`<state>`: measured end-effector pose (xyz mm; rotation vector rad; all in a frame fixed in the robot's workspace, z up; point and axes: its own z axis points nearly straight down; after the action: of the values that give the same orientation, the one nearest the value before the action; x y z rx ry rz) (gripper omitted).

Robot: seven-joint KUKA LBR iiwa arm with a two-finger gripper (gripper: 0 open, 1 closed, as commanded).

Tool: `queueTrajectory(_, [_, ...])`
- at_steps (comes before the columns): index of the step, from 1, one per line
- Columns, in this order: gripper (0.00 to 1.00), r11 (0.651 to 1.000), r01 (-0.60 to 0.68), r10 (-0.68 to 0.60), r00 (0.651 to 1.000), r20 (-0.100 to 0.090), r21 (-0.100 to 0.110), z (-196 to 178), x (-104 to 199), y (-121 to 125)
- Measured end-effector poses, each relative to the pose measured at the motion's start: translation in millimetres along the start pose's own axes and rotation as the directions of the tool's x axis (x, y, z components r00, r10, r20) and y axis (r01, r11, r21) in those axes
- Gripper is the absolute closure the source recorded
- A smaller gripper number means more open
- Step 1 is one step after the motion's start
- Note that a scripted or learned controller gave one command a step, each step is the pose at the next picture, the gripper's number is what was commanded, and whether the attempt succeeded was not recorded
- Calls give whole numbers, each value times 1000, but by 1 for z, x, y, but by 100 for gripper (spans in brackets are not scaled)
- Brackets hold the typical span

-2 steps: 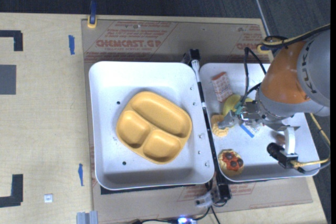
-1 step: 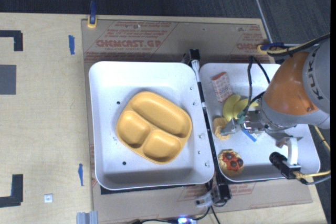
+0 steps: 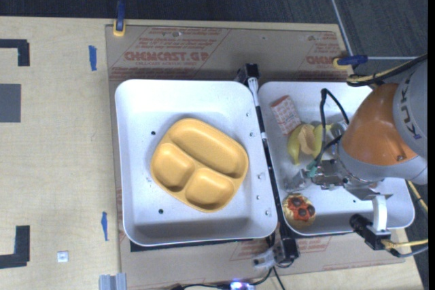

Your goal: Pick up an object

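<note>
In the right bin (image 3: 401,217) lie several small things: a yellow, banana-like object (image 3: 304,141) near the middle, a red-and-white packet (image 3: 285,113) toward the far left corner, and a round red-and-yellow item (image 3: 300,209) at the near left corner. The gripper (image 3: 319,173) hangs low just beside the yellow object, among dark cables; whether its jaws are released or clenched cannot be told. The left bin (image 3: 136,105) holds a yellow three-compartment tray (image 3: 198,164). Both bins rest on the tabletop (image 3: 54,146).
</note>
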<state>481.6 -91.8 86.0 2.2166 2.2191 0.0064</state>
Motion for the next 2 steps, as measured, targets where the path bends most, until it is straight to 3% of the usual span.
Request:
queueTrajectory(1, [100,1000,-2,2,1000,2,-5,-11,-1,2])
queueTrajectory(2, [0,1000,-1,1,1000,2,-5,-11,-1,2])
